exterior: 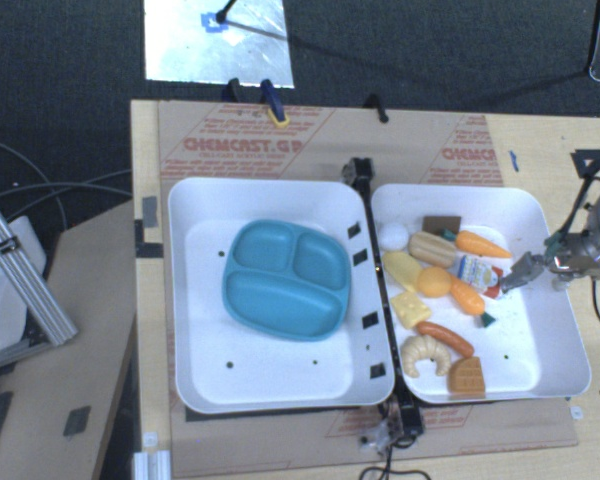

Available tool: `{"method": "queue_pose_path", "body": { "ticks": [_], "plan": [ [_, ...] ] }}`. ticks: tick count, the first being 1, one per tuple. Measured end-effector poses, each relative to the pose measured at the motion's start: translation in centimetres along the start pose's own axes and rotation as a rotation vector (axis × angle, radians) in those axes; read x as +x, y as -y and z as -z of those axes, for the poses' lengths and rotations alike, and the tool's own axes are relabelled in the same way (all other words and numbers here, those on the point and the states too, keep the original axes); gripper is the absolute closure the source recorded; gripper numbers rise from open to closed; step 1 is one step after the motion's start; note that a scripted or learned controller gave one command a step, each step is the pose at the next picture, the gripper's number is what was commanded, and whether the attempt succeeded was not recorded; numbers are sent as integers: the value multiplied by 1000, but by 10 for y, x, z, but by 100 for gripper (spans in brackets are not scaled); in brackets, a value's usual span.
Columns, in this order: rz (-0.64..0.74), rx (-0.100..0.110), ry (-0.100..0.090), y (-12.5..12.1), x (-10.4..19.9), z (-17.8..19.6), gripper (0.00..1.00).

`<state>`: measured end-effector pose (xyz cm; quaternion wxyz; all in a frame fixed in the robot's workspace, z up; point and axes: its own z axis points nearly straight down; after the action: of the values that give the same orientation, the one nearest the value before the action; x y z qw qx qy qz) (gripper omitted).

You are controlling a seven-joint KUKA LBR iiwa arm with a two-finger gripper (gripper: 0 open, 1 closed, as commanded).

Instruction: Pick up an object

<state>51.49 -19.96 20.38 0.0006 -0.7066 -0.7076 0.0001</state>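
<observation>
The right bin (550, 368) holds several toy foods. Among them are a white egg (392, 236), a brown block (441, 224), a bread roll (435, 249), a carrot (480, 244), a white packet with a blue label (473, 268), an orange (434, 282), a cheese wedge (412, 309), a red sausage (445, 337), a croissant (426, 355) and a brown toast slice (467, 376). My gripper (508, 280) reaches in from the right, low over the bin. Its tip is beside the white packet and an orange piece (467, 297). Nothing visibly hangs from it.
The left bin (200, 368) bears a blue divided plate (286, 278). A black divider with clips (375, 288) runs between the bins. A small teal piece (488, 319) lies below the gripper tip. The right bin's floor is bare at its lower right.
</observation>
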Motion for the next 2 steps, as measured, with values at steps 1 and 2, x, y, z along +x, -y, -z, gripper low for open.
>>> {"method": "queue_pose_path", "body": {
  "ticks": [1, 2],
  "plan": [
    [1, 2, -1, -5, 8, -48, 0],
    [0, 1, -1, -3, 10, -90, 0]
  ]
}}
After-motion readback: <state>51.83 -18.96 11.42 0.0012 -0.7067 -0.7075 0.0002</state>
